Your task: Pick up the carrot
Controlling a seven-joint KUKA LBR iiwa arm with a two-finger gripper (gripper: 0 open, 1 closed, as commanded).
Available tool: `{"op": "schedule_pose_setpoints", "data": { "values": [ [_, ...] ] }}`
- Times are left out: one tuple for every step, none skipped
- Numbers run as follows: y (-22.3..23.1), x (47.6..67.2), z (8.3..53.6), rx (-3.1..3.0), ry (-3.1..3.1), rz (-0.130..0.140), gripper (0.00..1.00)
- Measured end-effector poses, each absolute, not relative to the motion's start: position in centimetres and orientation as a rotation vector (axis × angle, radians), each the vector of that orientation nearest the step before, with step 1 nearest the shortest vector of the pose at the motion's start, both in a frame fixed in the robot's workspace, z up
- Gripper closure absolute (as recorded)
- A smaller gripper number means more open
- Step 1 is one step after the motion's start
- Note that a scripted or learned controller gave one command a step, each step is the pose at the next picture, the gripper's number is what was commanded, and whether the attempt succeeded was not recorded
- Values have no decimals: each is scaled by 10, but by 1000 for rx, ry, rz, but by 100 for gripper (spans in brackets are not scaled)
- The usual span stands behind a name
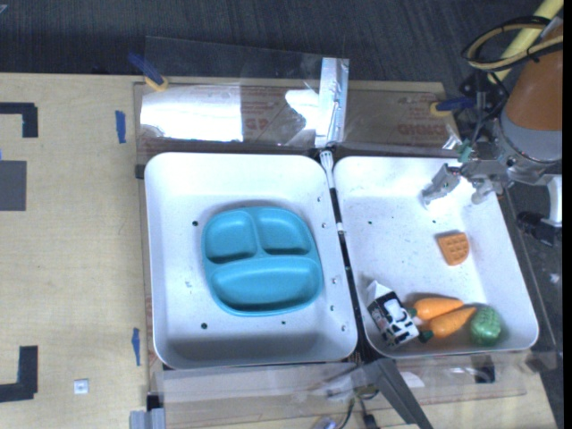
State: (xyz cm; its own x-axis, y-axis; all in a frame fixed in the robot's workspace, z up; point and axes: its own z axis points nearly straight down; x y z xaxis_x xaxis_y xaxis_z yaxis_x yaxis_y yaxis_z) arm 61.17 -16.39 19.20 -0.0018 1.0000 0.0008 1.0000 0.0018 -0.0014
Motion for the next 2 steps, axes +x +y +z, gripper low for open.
{"op": "schedule_pose_setpoints", "data": {
  "values": [
    [-174,549,133,-2285,-2151,5,0],
    [-196,479,90,-2114,-2321,1,0]
  ]
}}
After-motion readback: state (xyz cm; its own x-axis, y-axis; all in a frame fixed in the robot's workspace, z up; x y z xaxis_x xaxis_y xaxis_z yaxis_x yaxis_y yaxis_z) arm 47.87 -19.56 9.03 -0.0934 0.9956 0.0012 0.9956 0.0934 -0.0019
